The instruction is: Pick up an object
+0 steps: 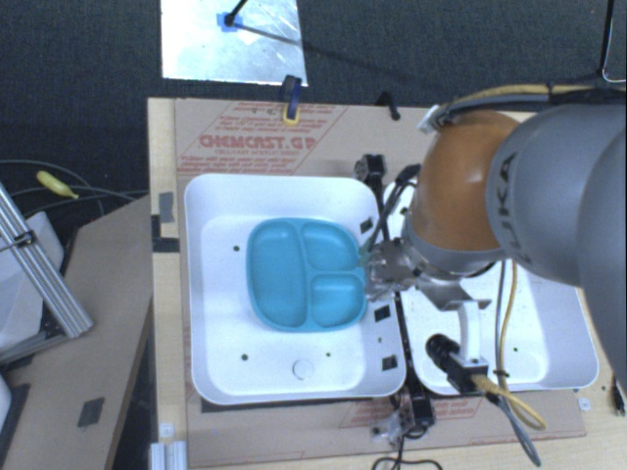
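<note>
Plate (299,274), blue and sectioned, lies in the left bin (220,360). We see the gripper (377,270) at its right edge, grip unclear.

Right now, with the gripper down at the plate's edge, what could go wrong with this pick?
1. The gripper sits at the right rim of the blue divided plate, so a grasp on that thin lip may slip off.
2. The plate is wide and flat; lifted by one edge it could tilt and drop back into the left bin.
3. The bin's right wall lies close to the wrist, so a collision or nudged bin seems possible.
</note>
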`<act>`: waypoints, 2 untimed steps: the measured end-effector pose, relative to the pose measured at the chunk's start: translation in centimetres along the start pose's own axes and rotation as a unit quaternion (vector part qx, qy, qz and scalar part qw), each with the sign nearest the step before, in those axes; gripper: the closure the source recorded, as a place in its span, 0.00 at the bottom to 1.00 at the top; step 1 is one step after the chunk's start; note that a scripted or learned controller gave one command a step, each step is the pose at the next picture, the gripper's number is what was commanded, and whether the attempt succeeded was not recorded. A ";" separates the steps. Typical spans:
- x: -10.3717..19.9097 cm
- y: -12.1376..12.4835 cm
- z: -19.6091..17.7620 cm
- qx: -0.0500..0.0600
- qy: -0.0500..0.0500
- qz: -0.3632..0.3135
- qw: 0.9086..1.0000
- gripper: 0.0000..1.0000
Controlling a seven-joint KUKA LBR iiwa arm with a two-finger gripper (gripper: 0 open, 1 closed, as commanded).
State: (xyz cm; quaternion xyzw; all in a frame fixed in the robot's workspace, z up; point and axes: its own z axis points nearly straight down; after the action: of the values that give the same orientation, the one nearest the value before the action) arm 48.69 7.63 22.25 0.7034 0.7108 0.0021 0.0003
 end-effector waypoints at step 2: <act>-0.2 2.5 -5.1 -0.004 -0.001 0.006 1.000 1.00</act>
State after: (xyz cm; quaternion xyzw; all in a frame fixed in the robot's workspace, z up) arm 51.21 7.43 27.41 0.7075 0.7067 0.0043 0.0039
